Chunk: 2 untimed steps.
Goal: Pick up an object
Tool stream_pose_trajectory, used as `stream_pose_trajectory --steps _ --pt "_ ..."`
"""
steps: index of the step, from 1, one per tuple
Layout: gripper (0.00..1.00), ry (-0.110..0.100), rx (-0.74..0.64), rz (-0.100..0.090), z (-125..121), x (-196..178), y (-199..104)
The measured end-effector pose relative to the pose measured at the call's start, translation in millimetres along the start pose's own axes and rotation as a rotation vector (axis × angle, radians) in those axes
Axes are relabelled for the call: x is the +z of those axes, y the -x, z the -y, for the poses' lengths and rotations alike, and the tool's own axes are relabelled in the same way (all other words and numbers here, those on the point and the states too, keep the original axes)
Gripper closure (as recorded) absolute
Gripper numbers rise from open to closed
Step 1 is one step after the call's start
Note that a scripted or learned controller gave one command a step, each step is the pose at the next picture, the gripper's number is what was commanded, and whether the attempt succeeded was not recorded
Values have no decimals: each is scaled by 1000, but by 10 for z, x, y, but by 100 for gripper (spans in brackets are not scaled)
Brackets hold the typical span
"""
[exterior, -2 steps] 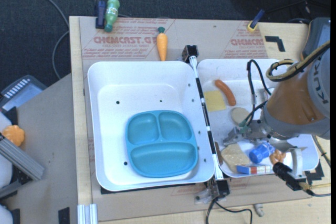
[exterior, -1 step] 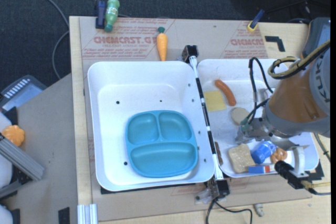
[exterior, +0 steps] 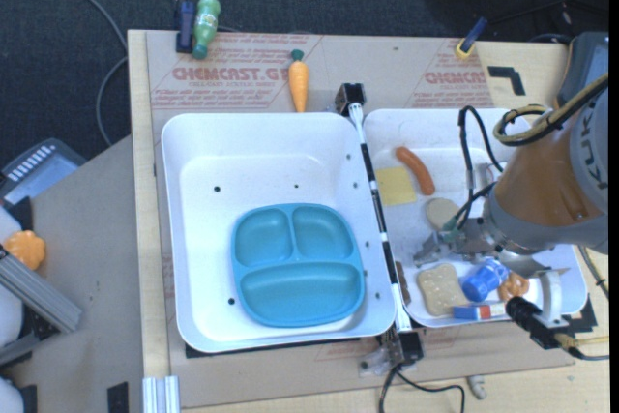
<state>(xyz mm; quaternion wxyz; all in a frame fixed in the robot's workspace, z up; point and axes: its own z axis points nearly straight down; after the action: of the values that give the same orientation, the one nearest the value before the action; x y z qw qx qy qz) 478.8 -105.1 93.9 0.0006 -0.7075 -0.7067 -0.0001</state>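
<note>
A: Two white bins sit side by side on the bench (exterior: 242,63). Start at the near edge.

B: Right bin (exterior: 571,300), near rim: a marker-like stick with a blue and red end (exterior: 476,311) lies just inside. Just behind it, a tan cracker-like square (exterior: 437,287), a blue block (exterior: 481,282) and a small orange piece (exterior: 514,285), close together.

A: Arm?

B: Grey arm (exterior: 542,189) with its orange band reaches in from the right over the right bin. Pincer (exterior: 447,242) is low, just above the blue block and cracker. Cannot tell whether it is apart or together; too dark and crowded. Nothing visibly between its tips.

A: Farther back in that bin?

B: A round greyish disc (exterior: 440,209) just beside the pincer, then a pale yellow square slice (exterior: 395,186), then a red-orange sausage (exterior: 415,168) at a slant near the far wall.

A: Left bin?

B: Left bin (exterior: 193,160) holds a blue divided plate (exterior: 298,263), three compartments, toward its near right part.

A: Beyond the bins?

B: On the bench: a toy carrot (exterior: 299,83) just behind the left bin's far rim; farther, at the far left corner, a green bottle (exterior: 206,24) touching a dark blue item (exterior: 184,25). A blue and yellow clip (exterior: 471,39) at the far right edge.
</note>
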Motion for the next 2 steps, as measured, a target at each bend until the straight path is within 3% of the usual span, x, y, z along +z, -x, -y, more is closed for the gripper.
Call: stream_pose_trajectory --steps 1,2 --pt "0 2 -2 2 -665 -1196 -1" --pt "0 3 -3 2 -1447 91 68"
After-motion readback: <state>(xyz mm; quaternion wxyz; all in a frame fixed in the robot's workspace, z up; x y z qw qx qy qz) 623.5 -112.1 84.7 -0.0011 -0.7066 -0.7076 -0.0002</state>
